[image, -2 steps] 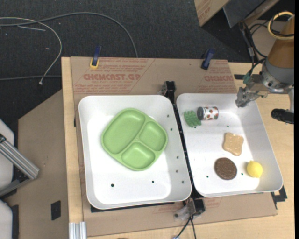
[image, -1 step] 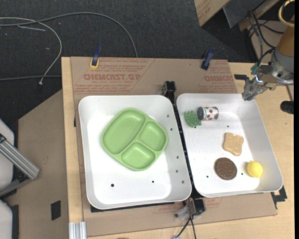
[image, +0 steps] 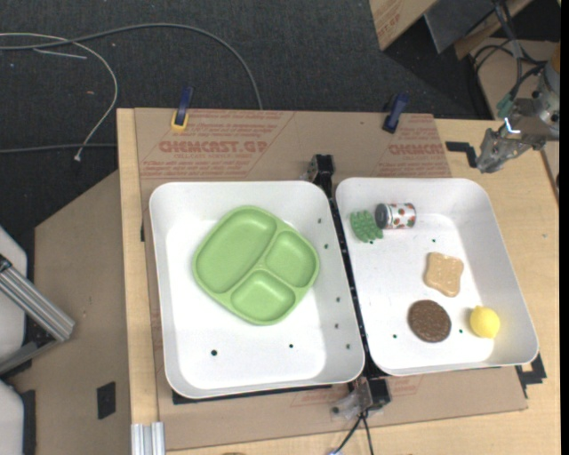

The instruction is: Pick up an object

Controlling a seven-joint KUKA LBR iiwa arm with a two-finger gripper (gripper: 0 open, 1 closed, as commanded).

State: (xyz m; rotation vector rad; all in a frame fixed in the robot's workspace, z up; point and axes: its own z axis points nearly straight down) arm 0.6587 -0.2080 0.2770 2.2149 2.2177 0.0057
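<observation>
**Dark Carpet Around a Cardboard-Topped Bench**

A dark grey carpeted floor (image: 267, 53) surrounds the bench, crossed by thin pale cables (image: 98, 71). The brown cardboard sheet (image: 222, 142) — printed with red lettering — is held by two blue clamps (image: 183, 107). Cardboard boxes (image: 400, 18) sit at the top right — light is even.

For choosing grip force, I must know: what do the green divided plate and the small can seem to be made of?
The green divided plate looks like moulded plastic: one even colour, soft matte sheen, rounded compartment walls. The small can, lying on its side, seems to be metal with a printed label, judging by its greyish shiny end, though it could be a plastic toy.
</observation>
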